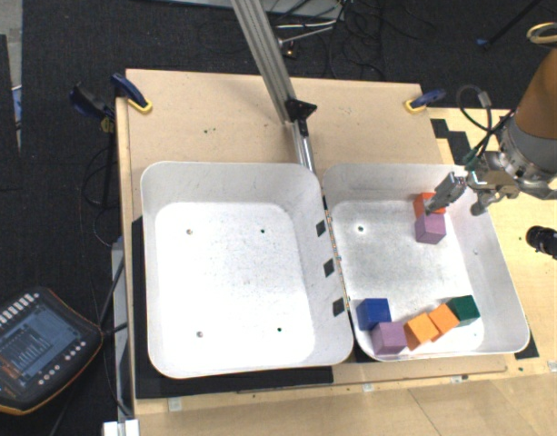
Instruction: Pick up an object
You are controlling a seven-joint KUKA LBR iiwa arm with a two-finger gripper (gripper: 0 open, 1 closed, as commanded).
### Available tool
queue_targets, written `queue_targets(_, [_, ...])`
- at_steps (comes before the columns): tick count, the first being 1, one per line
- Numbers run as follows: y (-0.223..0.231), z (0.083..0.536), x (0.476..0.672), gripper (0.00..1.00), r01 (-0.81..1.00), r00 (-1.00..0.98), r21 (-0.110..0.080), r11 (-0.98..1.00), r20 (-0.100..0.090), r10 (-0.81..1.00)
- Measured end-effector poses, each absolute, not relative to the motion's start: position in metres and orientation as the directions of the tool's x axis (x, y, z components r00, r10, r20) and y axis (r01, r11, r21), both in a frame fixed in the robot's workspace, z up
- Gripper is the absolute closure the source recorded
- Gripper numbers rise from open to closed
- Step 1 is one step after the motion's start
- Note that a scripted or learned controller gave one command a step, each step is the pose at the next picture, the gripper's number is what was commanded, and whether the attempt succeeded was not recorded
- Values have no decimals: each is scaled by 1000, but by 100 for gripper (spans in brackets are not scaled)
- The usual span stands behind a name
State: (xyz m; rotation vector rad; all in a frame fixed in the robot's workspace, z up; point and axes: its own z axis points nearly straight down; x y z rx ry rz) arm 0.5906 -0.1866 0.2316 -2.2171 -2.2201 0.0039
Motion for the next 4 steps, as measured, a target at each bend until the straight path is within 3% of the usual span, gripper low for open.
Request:
queue_targets(1, [-187,234,591,0,1000,-2,-1,2,0,1000])
queue_targets(3, [-203,121,579,0,1000,2,-6,-2,1,1000])
queue_targets(4, [-202,93,579,0,1000,0,-2,0,0,1000])
